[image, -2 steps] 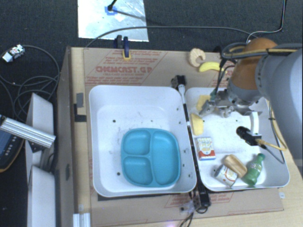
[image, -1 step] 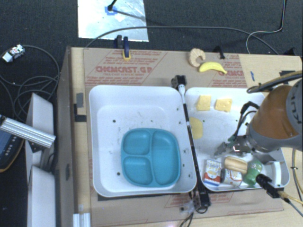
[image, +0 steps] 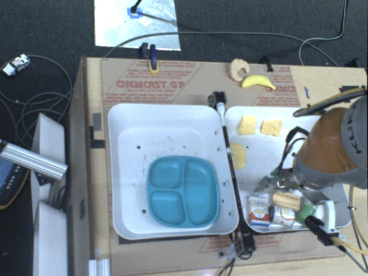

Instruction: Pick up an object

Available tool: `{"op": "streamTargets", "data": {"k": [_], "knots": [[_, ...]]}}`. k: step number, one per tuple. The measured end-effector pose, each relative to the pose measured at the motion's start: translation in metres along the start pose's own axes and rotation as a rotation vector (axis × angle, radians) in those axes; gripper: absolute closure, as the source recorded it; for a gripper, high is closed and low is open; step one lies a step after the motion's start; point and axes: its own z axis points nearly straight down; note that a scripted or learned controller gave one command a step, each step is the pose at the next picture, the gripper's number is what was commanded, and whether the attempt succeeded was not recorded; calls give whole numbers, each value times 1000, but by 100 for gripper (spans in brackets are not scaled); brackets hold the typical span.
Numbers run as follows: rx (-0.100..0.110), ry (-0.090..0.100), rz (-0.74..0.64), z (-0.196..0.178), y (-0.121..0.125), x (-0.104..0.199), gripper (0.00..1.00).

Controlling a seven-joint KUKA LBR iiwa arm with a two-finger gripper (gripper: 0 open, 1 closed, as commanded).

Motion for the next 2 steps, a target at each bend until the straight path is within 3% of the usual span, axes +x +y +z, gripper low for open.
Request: {"op": "streamTargets", "data": {"k": [1, 2], "knots": [[-4, -4, 2, -99, 67, -88, 0], [-1, 0, -2, -82, 89, -44, 0]]}}
